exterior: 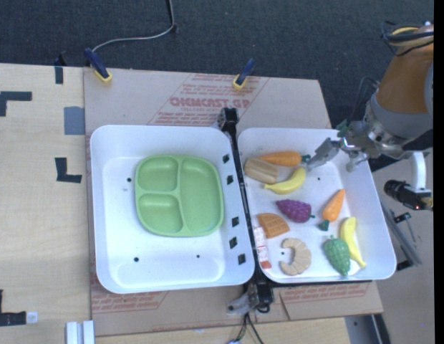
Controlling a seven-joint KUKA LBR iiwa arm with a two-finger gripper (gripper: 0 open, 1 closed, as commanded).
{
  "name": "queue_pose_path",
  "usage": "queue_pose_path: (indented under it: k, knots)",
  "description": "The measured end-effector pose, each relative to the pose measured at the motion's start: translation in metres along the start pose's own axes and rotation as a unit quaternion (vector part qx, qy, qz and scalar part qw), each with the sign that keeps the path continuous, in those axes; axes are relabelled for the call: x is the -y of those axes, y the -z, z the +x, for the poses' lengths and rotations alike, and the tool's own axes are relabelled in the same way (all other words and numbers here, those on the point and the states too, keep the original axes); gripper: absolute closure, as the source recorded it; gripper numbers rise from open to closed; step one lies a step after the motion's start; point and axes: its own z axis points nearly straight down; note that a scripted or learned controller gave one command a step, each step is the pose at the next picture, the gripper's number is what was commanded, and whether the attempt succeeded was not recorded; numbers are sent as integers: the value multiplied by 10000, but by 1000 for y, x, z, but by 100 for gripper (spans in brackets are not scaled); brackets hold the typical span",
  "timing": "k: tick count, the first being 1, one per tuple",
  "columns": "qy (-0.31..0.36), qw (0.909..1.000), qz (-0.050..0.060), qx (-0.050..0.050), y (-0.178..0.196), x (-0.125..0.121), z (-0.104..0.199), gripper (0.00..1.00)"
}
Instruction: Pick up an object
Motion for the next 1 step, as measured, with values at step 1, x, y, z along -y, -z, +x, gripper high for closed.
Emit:
queue_pose_path:
  k: [1]
  knots:
    - [3, 10000, -4, 5, -131, -50, 24, 0]
